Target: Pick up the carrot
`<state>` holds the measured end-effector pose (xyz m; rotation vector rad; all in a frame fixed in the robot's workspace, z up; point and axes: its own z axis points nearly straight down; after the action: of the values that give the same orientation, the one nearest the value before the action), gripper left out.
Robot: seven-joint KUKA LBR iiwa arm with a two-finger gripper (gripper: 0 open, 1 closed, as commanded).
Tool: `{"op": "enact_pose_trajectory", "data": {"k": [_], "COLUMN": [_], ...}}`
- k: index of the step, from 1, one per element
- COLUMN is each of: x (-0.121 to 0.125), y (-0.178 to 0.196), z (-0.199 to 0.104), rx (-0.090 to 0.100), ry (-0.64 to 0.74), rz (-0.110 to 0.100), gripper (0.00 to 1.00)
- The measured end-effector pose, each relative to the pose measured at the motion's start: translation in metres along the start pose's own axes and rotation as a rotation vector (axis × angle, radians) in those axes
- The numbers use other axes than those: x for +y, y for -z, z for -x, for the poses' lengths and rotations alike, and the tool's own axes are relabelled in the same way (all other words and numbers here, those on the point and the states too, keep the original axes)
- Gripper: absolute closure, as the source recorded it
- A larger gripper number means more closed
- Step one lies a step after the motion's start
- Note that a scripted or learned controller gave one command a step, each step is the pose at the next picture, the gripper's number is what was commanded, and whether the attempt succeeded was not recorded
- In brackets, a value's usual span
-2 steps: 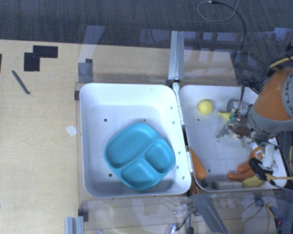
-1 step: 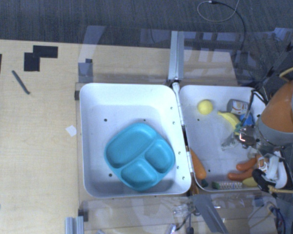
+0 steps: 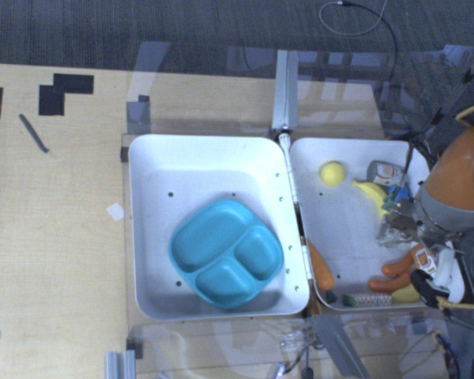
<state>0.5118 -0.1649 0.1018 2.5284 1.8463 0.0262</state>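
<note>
Lying in the right bin (image 3: 344,152) against its left wall, near the front corner, the carrot (image 3: 321,268) has its long axis running roughly front-to-back, tilted a little, w/ the thinner end pointing toward the far side (as best the view shows). The gripper (image 3: 399,227) sits over the bin's right part, well apart from the carrot, among a yellow ball (image 3: 331,173), a can (image 3: 383,170) & other orange pieces (image 3: 395,268); whether it's spread or closed can't be told. A blue divided plate (image 3: 225,253) sits in the left bin (image 3: 142,212).

Smooth white plastic bins (image 3: 154,235), matt pale wood bench (image 3: 55,251)
</note>
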Motion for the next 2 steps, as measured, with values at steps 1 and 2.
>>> {"op": "enact_pose_trajectory", "data": {"k": [1,2], "x": [-0.014,0.013], "y": [0.094,0.138], "z": [-0.071,-0.045], "rx": [-0.004,-0.005], "ry": [0.245,0.26], "rz": [-0.014,-0.014], "gripper": [1.0,1.0]}}
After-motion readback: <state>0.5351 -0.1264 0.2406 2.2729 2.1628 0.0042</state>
